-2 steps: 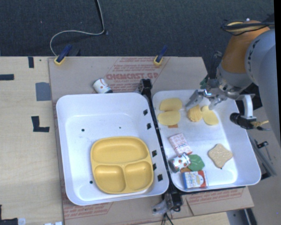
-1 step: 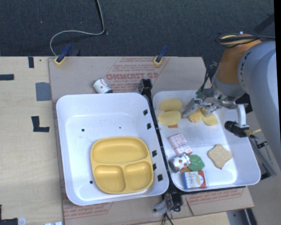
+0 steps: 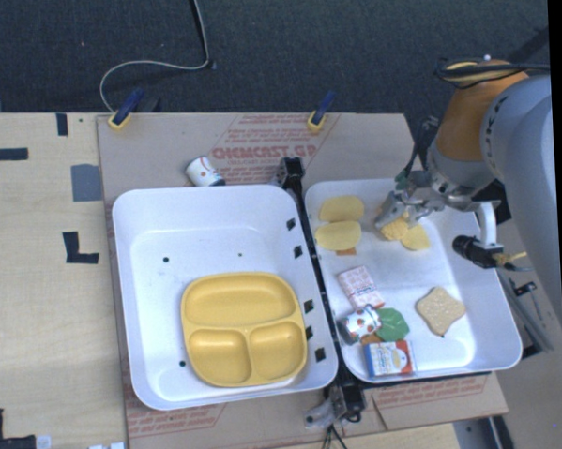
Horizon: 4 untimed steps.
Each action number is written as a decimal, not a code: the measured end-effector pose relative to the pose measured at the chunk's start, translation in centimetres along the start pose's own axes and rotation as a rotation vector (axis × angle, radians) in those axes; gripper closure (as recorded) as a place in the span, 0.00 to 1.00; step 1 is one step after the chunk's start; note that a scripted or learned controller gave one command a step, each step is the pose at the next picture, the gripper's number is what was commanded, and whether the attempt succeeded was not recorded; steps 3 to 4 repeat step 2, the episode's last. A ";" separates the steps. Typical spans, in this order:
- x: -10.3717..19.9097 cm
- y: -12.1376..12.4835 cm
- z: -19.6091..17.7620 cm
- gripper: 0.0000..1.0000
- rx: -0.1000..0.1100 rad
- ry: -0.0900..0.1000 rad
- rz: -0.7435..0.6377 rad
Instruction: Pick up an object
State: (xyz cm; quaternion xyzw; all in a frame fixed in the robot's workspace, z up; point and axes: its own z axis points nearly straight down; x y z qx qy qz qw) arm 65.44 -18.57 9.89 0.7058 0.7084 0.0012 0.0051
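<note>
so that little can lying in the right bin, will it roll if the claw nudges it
Probably. The can lies on its side, so a sideways push would likely roll it. The green piece and the small carton sit close by and may stop it. Its rounded, shiny wall could also slip from a pinch.

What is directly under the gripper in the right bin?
Under the gripper lie yellow food pieces on the floor of the right bin. The gripper covers their upper edge, so whether it touches them cannot be told.
</note>
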 end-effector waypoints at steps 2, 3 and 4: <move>14.0 -2.3 -8.9 1.00 0.008 0.010 -0.005; 14.0 -2.3 -8.9 1.00 0.008 0.010 -0.005; 14.0 -2.3 -8.9 1.00 0.008 0.010 -0.005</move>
